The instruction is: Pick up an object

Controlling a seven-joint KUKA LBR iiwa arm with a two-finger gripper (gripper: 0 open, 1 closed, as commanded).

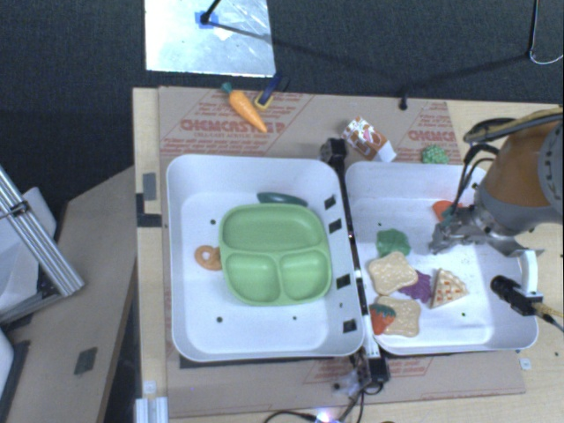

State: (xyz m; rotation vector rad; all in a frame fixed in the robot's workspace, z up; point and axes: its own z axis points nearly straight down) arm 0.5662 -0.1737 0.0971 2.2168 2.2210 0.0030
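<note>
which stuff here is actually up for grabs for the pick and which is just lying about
Belongs to the job:
two-finger gripper
triangular pizza-slice toy
pale toast-slice toy
green leafy toy
purple toy

Lying about:
green divided plastic tray
orange carrot toy
small orange ring

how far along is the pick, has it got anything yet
Done: the arm has reached into the right bin, with the pincer low by the bin floor. In hand: nothing visibly between the fingers. It hangs above the pizza slice, right of the green piece, near a red item. Left: grasp one and lift it.
</note>
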